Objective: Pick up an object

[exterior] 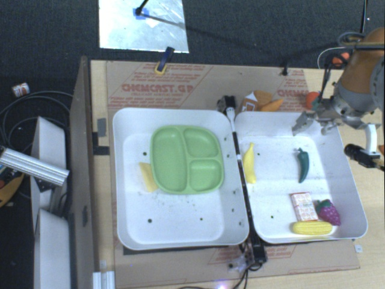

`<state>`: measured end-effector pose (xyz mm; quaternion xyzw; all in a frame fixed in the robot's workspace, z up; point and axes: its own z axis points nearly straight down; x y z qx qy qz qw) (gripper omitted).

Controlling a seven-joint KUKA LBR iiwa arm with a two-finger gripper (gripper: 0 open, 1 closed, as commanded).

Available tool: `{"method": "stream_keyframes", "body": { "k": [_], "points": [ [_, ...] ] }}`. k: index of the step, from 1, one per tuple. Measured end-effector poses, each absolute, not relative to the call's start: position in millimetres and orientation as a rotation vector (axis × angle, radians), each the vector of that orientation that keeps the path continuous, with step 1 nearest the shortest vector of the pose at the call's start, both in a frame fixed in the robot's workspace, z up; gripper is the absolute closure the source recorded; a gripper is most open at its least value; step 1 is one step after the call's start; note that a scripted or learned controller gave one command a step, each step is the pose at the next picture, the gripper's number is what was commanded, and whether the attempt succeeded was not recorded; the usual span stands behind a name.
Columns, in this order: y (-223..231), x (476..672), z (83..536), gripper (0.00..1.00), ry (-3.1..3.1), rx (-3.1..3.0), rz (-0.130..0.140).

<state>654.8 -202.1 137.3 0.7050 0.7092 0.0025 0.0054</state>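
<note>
Even, bright overhead light washes the two shallow white plastic bins (180, 116) nearly shadowless. The crinkled silver foil sheet (143, 17) glares; the picture is slightly soft throughout.

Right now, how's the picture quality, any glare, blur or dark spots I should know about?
In the camera view, lighting is even and soft; the green plate and green pepper read sharp, with faint shadows. The shiny sheet beyond the bench glares white. The gripper at the right bin's far edge looks slightly soft, its finger detail hard to resolve.
</note>
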Motion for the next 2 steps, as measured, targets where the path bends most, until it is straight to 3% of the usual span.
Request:
{"method": "stream_keyframes", "body": {
  "k": [1, 2],
  "points": [
    [-207, 622.0, 82, 0.00, 2.224, 2.222, -0.003],
    [-208, 595.9, 169, 0.00, 2.216, 2.214, 0.006]
  ]
}}
